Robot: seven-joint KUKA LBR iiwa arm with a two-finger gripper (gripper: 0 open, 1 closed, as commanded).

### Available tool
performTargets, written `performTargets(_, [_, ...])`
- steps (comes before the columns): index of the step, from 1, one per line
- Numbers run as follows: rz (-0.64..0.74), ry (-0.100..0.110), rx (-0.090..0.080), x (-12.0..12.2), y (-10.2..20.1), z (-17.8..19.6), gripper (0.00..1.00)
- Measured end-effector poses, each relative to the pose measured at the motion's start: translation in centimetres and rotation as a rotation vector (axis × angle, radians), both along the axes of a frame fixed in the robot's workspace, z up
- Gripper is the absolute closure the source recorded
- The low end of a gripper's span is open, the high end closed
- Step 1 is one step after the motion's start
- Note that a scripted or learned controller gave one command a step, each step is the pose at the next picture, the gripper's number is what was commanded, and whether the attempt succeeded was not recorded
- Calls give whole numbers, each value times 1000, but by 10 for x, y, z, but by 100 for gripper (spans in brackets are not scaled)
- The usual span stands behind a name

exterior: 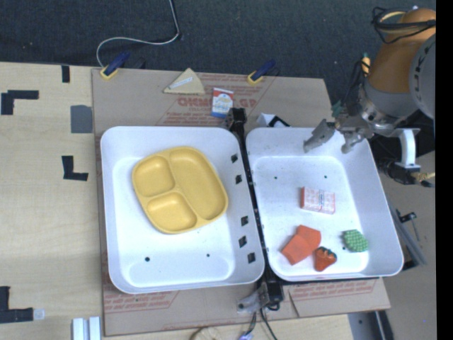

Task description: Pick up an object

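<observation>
The claw (331, 139) hangs over the far edge of the right bin (283, 154) with its two fingers spread apart and nothing between them. Well apart from it, toward the near side of that bin, lie a pink packet (318, 200), an orange block (301, 244), a red strawberry (324, 259) just beside the block, and a green ball (355, 241). The left bin (120, 190) holds a yellow divided plate (179, 188).

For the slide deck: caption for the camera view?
End effector open above right bin holding four small items; yellow divided plate in left bin.
</observation>
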State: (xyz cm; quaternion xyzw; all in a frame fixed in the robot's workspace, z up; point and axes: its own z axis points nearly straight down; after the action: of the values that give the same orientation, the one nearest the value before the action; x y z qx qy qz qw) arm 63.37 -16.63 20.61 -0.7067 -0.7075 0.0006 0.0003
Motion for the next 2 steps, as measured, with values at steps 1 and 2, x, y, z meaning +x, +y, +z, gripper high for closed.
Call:
performTargets(1, [0,-4,0,-44,29,-120,0])
performTargets(2, [-1,-6,-2,-99,34,-120,0])
